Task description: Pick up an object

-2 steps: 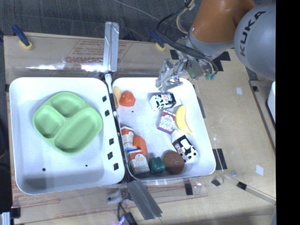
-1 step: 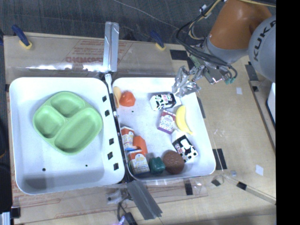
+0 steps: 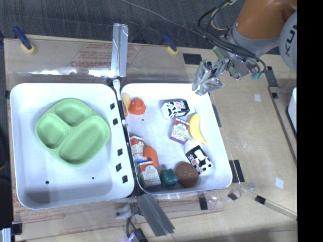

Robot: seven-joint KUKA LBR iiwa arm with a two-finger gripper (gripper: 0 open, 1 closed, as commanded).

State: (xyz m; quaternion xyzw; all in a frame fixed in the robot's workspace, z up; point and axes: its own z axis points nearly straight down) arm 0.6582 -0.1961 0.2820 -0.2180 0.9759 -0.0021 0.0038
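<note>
Above the far right corner of the right bin (image 3: 222,178), the hand (image 3: 206,80) is seen hanging from the grey arm with its orange band (image 3: 262,11), and nothing is held between its fingers. Whether those fingers are apart or together cannot be told, since they are blurred against the bin's rim.

No object is yet lifted, so the step in hand is judged to be the approach. The candidates all lie in the right bin: a cow-patterned carton (image 3: 175,108) nearest the hand, a yellow banana (image 3: 196,128) just beside a purple packet (image 3: 178,131), a second cow-patterned carton (image 3: 199,159) touching a brown ball (image 3: 187,174), a dark green block (image 3: 168,177), small orange and white cartons (image 3: 144,161) along the left wall, and an orange piece (image 3: 136,106) at the far left corner. A green divided plate (image 3: 73,130) is seen in the left bin (image 3: 20,150) on the desk (image 3: 255,145).

For the next move, the hand is expected to be brought inward over one object, most readily the near carton, which lies apart from its neighbours, then lowered with the fingers straddling it
</note>
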